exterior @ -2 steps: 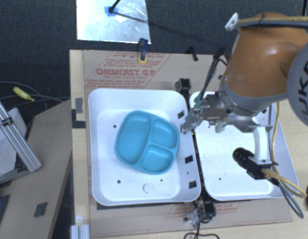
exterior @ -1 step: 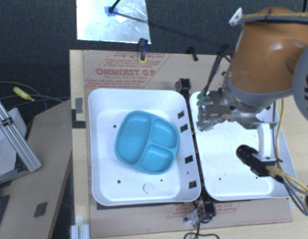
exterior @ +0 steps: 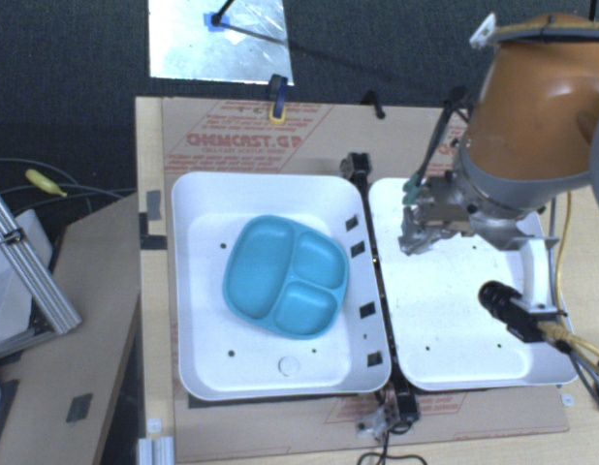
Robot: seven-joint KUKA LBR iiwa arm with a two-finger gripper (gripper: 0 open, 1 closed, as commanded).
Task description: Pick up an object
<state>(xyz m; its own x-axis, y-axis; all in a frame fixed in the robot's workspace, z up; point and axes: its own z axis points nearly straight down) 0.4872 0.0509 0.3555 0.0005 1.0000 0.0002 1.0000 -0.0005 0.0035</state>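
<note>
Two bins: we see the left bin (exterior: 198, 289) and the right bin (exterior: 455, 352) side by side on the bench, their inner walls meeting along a dark strip with clips.
Left bin edges: we find a band of bare white floor between the blue tray (exterior: 285, 276) and every wall, narrowest toward the shared wall on the right.
Right bin room: we see a broad open white floor in the near and middle part; the arm (exterior: 537, 114) covers its far right corner.
Task thing: the blue tray, three compartments, lies flat near the middle of the left bin, turned a little askew to the walls.
Gripper: the gripper (exterior: 413, 242) hangs over the far left part of the right bin, close to the shared wall.
Gripper state: we cannot tell how it stands, as it is small and dark here.
Tray versus gripper: the tray lies to the left of the gripper, across the shared wall, apart from it.
</note>
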